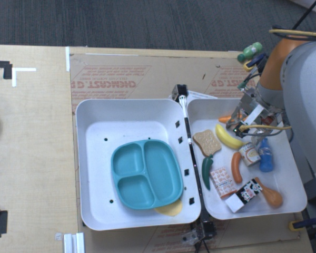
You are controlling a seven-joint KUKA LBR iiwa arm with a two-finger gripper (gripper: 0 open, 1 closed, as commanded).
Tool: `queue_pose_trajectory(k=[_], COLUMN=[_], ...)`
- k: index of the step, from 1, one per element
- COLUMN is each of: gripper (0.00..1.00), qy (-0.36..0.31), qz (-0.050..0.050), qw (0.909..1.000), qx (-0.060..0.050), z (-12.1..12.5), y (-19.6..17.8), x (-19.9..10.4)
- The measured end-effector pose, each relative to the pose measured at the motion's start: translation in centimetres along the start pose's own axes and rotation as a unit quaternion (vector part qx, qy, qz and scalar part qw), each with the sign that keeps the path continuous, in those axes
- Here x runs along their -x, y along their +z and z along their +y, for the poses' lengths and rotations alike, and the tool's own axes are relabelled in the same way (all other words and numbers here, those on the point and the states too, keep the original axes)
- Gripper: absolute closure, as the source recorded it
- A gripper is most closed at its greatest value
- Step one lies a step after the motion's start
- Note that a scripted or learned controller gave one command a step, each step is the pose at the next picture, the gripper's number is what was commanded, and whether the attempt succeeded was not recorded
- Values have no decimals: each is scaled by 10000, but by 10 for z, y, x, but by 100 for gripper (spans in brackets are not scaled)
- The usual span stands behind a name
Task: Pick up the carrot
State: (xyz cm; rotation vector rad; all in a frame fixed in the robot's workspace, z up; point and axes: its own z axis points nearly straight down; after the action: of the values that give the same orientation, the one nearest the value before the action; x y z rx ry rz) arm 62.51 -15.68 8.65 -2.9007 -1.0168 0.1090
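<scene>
- White bins, 2, side by side on a sheet of cardboard (126, 78); their inner walls touch along the middle.
- Left bin (82, 167): 1 teal plate (147, 173) with 3 compartments, all bare. A yellow piece (169, 210) pokes out from under the plate's near edge.
- Right bin (253, 213): holds the rest of the items, listed below.
- Bread (207, 142): 1 slice, flat, near the dividing wall.
- Banana (229, 137): just right of the bread, touching or nearly touching it.
- Chili (207, 170): green, lying along the dividing wall below the bread.
- Packet (221, 179): red and white, just right of the chili.
- Sausage (236, 165): orange-red, between the packet and a small carton (249, 154).
- Bottle (266, 157): blue, just right of the small carton.
- Black-and-white carton (244, 194): at the near wall, beside an orange-brown lump (271, 195).
- Carrot (228, 119): apparently the small orange piece at the far side of the right bin, just above the banana; largely hidden by the claw.
- Claw (243, 124): low over the far side of the right bin, just beside the carrot and above the banana's right end. Cables and wrist parts cover it, so I cannot tell whether it is released or clenched, nor whether it grasps anything.
</scene>
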Motion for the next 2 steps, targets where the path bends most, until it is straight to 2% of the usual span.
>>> queue_pose_trajectory(k=[1,2], gripper=[0,0], qy=[1626,1863], qz=[6,258], qw=[9863,9816], qx=[273,344], z=[-32,-75], y=[1,5], x=[-23,-2])
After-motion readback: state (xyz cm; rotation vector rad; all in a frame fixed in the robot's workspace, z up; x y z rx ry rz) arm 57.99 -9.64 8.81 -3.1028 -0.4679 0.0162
